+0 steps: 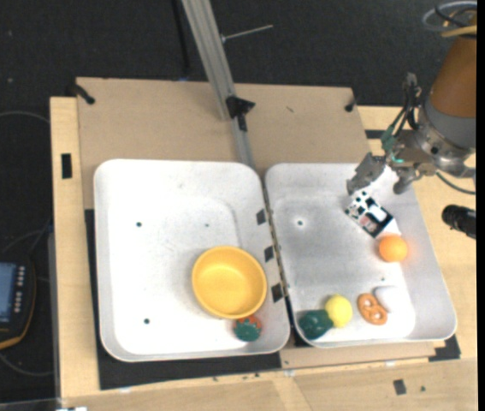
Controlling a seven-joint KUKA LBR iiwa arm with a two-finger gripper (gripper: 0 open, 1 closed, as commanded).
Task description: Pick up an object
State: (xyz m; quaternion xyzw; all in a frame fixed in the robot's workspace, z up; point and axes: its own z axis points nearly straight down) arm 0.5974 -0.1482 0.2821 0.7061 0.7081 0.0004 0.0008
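Teal lump, right bin: a small dark green piece [315,323] sits at the near edge of the right bin [310,187], touching a yellow ball [339,310] on its right.
Orange ring: a small orange ring-shaped piece [372,308] lies just beside the yellow ball, toward the bin's near right corner.
Yellow bowl: in the left bin [139,195] a yellow bowl [229,281] stands upright, close to the wall shared with the other bin.
Small green and red piece: a little object [247,329] is tucked against the bowl's near side; its shape is hard to make out.
Orange ball: an orange ball [392,248] rests in the right bin, near its right wall, just below the checkered block.
Checkered block: a black-and-white patterned block [369,211] lies tilted in the right bin's far right part, directly under the gripper and touching or nearly touching it.
Gripper: the gripper [382,175] hangs over the right bin's far right corner, just above the block; I cannot tell from here whether its fingers are spread or closed, or whether the block is between them.
Arm: the grey arm with its orange band [456,84] comes in from the right, cut off at the edge.
Pole: a grey metal pole [212,54] slants across the far side of the bench [156,110].
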